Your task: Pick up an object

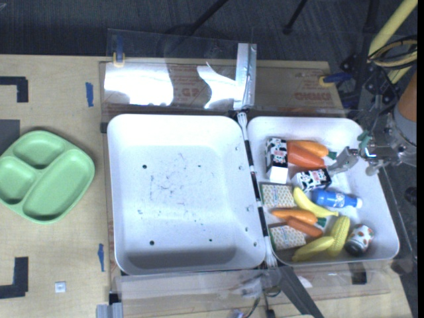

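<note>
Camera view: gripper (pixel 346 159) near the right bin's (pixel 387 207) far-right corner, grip state untellable; lower squarely over the carrot (pixel 308 154).

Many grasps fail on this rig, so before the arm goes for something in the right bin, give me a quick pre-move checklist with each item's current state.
1. Objects available in the right bin: ok, a crowded pile.
2. Tool over that bin: ok, near the orange carrot-like toy.
3. Tool already holding something: cannot tell.
4. Target free of neighbours: not ok; the blue bottle, banana and corn lie touching or overlapping.
5. Left bin ready for a drop: ok.
6. Green divided plate out of the path: ok, far left on the bench.
</note>
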Robot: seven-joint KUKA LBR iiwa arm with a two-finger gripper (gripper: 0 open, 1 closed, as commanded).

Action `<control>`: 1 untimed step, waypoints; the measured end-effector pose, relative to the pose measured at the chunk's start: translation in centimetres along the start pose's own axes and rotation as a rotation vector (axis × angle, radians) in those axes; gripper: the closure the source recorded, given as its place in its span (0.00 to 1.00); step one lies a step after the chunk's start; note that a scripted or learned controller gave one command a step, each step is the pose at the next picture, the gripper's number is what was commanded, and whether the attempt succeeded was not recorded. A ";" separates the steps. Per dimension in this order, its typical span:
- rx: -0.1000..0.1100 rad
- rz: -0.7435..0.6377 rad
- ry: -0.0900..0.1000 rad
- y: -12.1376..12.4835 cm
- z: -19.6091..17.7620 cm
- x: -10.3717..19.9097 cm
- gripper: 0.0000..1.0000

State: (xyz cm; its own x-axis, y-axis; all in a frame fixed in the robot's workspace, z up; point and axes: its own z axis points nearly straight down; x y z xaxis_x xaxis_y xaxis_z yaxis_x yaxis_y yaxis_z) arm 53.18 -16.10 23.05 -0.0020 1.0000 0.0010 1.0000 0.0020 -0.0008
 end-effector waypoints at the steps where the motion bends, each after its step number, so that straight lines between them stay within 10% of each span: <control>1: -0.002 0.000 0.000 0.1 -1.0 0.0 1.00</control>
State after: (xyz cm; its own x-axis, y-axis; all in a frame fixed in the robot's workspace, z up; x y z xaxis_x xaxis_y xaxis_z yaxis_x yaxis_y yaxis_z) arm 53.27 -16.10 24.05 -0.0022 1.0000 0.0007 1.0000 0.0022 0.0016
